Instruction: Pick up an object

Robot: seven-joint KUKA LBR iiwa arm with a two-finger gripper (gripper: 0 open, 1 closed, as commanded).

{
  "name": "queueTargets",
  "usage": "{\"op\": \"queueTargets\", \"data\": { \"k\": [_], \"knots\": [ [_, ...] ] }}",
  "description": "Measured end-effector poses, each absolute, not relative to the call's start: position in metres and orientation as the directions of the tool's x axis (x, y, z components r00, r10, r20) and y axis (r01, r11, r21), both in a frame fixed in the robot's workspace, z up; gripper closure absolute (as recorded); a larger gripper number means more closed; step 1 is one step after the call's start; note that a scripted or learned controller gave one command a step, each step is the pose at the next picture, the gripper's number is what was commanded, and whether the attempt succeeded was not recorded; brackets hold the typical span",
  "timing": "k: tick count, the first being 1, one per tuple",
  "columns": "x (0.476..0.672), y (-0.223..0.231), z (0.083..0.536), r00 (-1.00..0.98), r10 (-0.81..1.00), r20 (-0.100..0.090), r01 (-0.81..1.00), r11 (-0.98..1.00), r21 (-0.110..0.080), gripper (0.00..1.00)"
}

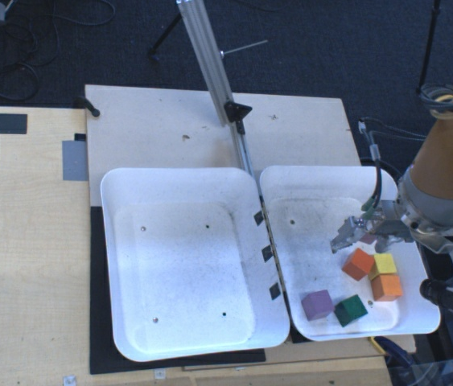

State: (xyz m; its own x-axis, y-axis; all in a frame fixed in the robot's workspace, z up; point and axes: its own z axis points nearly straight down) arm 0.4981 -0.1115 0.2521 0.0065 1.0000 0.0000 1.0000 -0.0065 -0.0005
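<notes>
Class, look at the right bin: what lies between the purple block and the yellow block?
In the camera view, the green block and orange block lie between the purple block and yellow block.

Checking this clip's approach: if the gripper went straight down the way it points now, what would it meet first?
Probably the orange-red block, which lies just below the gripper in the right bin. Depth is unclear, so it might meet bare bin floor beside the block.

Two bins sit side by side, the left bin (182,264) beside the right bin (306,199). In the right bin's near right part lie five blocks (360,263) close together. The gripper (353,236) hangs just behind them.
</notes>
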Motion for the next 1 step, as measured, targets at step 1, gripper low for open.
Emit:
{"op": "queueTargets", "data": {
  "k": [1],
  "knots": [
    [0.4917, -0.1487, 0.1493, 0.003, 1.0, 0.002, 1.0, -0.003, -0.011, 0.0]
  ]
}}
